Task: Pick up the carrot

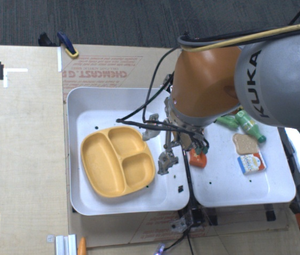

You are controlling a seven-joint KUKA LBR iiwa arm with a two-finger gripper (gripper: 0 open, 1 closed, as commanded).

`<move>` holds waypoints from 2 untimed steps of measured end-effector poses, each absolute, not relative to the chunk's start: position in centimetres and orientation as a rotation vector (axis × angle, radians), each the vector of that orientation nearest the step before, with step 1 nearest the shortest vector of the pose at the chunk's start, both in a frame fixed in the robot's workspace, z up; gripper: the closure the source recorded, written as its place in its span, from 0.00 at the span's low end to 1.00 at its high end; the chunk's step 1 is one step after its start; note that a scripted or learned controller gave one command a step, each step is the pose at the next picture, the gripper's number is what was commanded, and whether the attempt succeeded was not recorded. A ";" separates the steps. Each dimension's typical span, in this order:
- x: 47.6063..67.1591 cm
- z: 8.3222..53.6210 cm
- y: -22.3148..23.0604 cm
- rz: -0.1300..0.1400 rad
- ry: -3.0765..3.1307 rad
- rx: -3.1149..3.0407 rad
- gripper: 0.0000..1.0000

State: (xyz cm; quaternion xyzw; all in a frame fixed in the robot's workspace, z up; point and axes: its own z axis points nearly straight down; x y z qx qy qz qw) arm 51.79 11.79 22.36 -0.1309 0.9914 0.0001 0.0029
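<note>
- Nearest the camera, at lower centre of the frame, the two white bins meet. The left bin [75, 158] carries a yellow divided plate [99, 161], and the right bin [277, 187] has bare floor along its lower edge.
- Just above that seam hangs the gripper [165, 161], a grey piece over the left bin's right-hand margin, beside the plate's right rim. Cables cross it, so I cannot tell whether it is open or closed, and nothing shows in its grasp.
- The carrot [198, 160] is the orange-red lump just right of the gripper, lying on the right bin's floor close to the dividing wall. It is near the tool but apart from it, at roughly the same height in the frame.
- Judgement: the coming move turns on a short sideways shift toward the right of the frame, across the divider, before any descent. The carrot's top end goes under the wrist and cables, so its long axis cannot be read.
- Further right sit a blue-and-white carton [251, 164] and, above it, a slice of bread [245, 142], both well clear of the carrot.
- Farther back, green items [248, 124] peek out beneath the arm [277, 84], whose orange band [203, 78] covers the bins' upper middle.
</note>
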 end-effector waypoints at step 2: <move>51.7 9.2 12.3 0.001 3.059 -0.709 0.00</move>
